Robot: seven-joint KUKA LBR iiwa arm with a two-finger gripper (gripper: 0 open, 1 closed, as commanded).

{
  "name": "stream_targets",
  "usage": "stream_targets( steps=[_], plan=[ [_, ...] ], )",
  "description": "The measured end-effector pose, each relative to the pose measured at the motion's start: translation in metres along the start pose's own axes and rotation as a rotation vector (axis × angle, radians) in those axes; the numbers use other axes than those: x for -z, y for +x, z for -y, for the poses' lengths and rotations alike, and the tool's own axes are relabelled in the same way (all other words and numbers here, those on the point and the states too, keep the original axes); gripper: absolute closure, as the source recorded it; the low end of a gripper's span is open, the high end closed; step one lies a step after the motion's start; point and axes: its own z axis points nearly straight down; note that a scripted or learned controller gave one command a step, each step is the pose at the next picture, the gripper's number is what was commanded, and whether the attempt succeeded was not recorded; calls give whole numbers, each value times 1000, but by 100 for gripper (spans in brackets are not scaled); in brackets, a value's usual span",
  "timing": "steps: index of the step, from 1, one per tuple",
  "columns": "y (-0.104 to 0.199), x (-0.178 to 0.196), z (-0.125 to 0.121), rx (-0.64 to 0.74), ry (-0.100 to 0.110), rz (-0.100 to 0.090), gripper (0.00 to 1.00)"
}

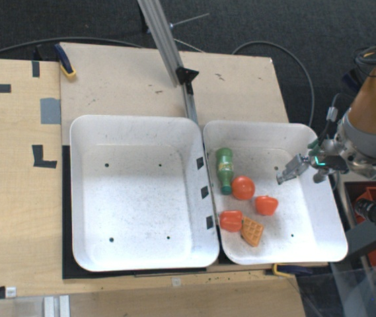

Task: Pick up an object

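The left bin point(95, 177) offers no candidate; the pickable things lie in the right bin point(320, 236): a green bottle point(224, 169) against its left wall, a red tomato point(243, 188) touching it, an orange waffle point(252, 232) nearer, and a red strawberry-like piece point(266, 205). The gripper point(288, 171) hovers right of them, gripping nothing; whether it is parted I cannot tell. Best drop on the strawberry piece, which stands apart from its neighbours.

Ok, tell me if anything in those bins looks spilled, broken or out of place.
Nothing stands out. The green bottle lies on its side in the right bin, beside the tomato, two other red pieces and the waffle. All are loose but inside the bin, with no spill or damage visible. The gripper hovers nearby.
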Motion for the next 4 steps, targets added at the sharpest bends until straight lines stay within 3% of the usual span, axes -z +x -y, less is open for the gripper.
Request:
stream_targets(
  steps=[1, 4],
  plan=[
    [0, 2, -1, 2, -4, 1, 0],
    [-8, -154, 11, -1, 3, -1, 0]
  ],
)
